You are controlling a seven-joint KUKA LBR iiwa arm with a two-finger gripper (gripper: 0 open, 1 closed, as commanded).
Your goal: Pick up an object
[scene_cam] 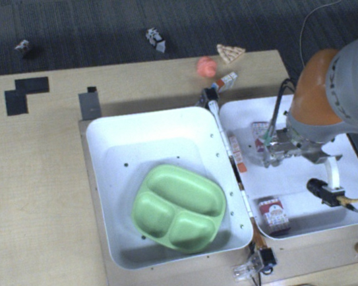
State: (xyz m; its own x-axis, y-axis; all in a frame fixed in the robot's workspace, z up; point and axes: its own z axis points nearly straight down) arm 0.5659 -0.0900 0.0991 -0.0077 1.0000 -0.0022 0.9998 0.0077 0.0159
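Bench surface of pale wood fills the left and lower parts of the frame, with 2 shallow white plastic bins set side by side on it. The left bin, near the centre of the frame, holds a light green divided plastic plate with 3 compartments, lying tilted toward the lower right of that bin. The right bin, at the right of the frame, holds a small dark red and white rectangular packet in its lower left corner, just beside the shared rim. A thin red and white wrapper strip lies along the left wall of the right bin.

The grey arm with an orange band is seen reaching in from the right edge, and the two-finger gripper is lowered into the upper left part of the right bin, beside a small pale object with red print. How far the gripper is parted, and whether anything is held, cannot be told.

At the upper centre, on the bench behind the bins, a round pink-orange ball and a tan wedge-shaped piece are seen close together.
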